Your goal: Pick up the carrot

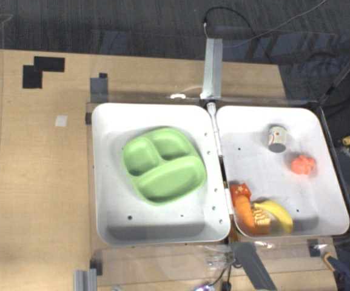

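arm stands clear of both bins

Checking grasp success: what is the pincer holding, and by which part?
Nothing held. The carrot lies in the right bin, beside the banana.

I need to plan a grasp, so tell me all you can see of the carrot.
The carrot is a short orange piece with a smooth, plastic-looking surface. It lies flat in the right bin, in the near left corner by the wall. A red item touches its far end, and its right side presses against a brownish toy beside the banana.
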`<state>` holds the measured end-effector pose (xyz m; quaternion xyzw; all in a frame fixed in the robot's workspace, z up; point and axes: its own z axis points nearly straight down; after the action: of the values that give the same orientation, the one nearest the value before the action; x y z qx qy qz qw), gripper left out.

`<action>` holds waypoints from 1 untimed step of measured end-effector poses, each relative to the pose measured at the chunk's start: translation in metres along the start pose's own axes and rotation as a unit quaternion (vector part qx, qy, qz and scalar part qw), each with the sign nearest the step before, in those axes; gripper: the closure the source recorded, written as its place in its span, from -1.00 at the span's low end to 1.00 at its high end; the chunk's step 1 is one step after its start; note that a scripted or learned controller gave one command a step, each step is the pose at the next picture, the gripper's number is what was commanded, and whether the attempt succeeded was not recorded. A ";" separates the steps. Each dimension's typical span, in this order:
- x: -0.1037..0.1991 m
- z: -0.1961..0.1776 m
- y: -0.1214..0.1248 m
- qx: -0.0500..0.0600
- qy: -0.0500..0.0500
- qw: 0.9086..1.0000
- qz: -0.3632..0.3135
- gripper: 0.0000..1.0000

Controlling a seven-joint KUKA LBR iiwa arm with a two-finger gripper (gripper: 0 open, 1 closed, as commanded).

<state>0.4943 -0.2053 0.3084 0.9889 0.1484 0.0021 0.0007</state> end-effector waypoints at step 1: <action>0.002 -0.010 -0.001 0.000 0.000 1.000 -0.006 1.00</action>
<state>0.4958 -0.2041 0.3180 0.9880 0.1544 0.0017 0.0011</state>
